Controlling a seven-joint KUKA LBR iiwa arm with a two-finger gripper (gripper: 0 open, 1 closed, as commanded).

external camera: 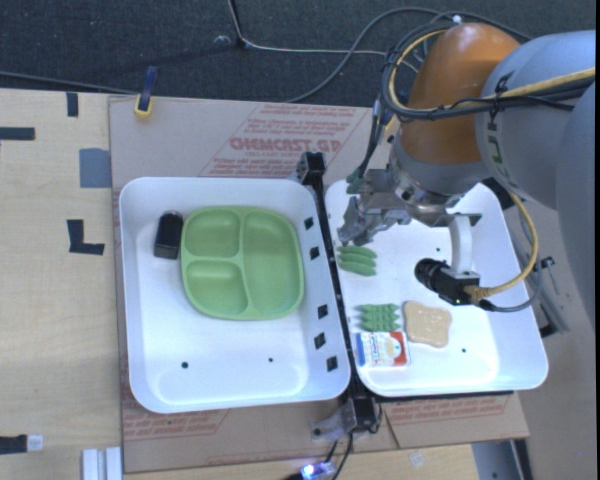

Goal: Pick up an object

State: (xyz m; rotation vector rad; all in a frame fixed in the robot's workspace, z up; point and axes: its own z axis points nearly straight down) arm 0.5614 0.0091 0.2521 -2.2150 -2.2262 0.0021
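Camera view looks down at a slant on the desk (40,268), where two shallow white bins sit side by side, the left bin (150,368) and the right bin (510,358). At about nine o'clock in the left bin a green divided plate (242,262) lies flat, with a small black block (168,235) touching its nine o'clock edge. The grey arm (540,108) with its orange band (460,78) reaches in from three o'clock, and its hand (352,230) hangs over the right bin's ten o'clock corner, close to the divider between the bins. Just below the hand, toward six o'clock, lies a green pea pod (358,259); whether the hand touches it cannot be told, and how far the hand is open cannot be told either. Nothing can be seen held in it. Further toward six o'clock lie a green toy vegetable bunch (378,317), a slice of toast (427,324) just beside it at three o'clock, and a small red and white carton (382,349) touching the toast's lower edge.
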